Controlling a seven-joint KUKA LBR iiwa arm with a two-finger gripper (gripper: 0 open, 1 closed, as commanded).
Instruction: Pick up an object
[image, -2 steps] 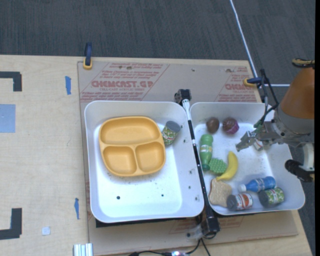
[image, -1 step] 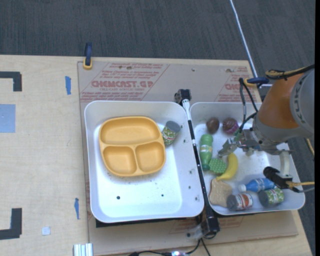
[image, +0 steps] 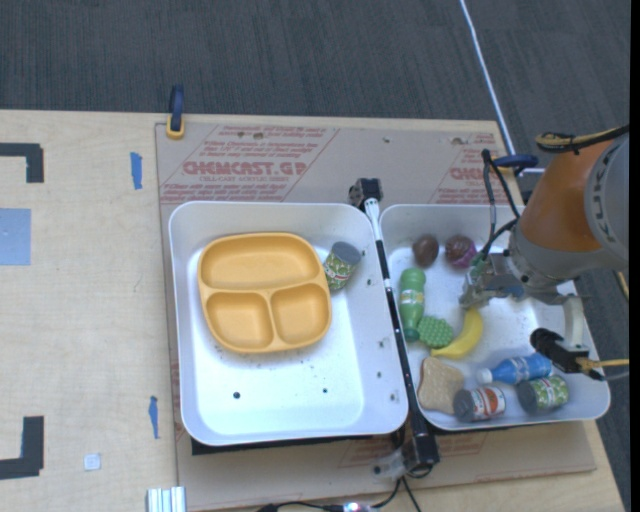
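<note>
Yellow divided plate (image: 264, 291) in left bin (image: 190, 330).

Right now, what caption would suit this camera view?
Robot hand lowered over the right bin above a banana; yellow divided plate in the left bin.

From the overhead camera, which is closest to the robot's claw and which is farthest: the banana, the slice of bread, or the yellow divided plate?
Measured from the gripper in the camera view:
1. Banana, in the right bin, just below the gripper.
2. Slice of bread, near the right bin's lower left corner, farther down.
3. Yellow divided plate, across in the left bin, clearly farthest.
</note>
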